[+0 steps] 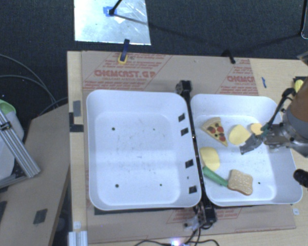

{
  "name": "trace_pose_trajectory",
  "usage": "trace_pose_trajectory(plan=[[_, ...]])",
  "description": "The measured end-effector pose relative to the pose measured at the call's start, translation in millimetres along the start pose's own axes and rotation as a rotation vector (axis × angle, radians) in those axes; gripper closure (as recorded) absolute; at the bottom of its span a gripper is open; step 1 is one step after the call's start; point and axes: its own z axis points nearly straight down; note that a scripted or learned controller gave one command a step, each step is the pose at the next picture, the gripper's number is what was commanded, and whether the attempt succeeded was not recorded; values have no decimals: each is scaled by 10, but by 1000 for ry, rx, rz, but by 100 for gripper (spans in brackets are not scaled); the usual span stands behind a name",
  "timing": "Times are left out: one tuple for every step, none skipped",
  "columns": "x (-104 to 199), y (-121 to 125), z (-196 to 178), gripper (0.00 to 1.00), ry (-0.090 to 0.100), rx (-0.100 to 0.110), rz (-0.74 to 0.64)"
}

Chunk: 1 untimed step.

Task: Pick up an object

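The right bin (277, 188) holds several toy foods. A pizza slice (215, 130) lies at its upper left, with a round yellow piece (239, 135) beside it. Lower down lie a second yellow piece (210, 158), a green stick (214, 177) and a slice of toast (241, 182). My gripper (250, 140) hangs low over the middle of this bin, just right of the round yellow piece. A small yellow-orange bit (255, 128) shows right against the gripper's upper side; whether it is held is unclear.
The left bin (138, 152) sits beside the right one, joined by a black hinge strip (192, 152). Both rest on a cardboard sheet (159, 70). The arm's grey body (303, 122) covers the right bin's right edge.
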Motion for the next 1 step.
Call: trace_pose_trajectory(plan=[[212, 448, 1226, 0, 1, 1, -4]])
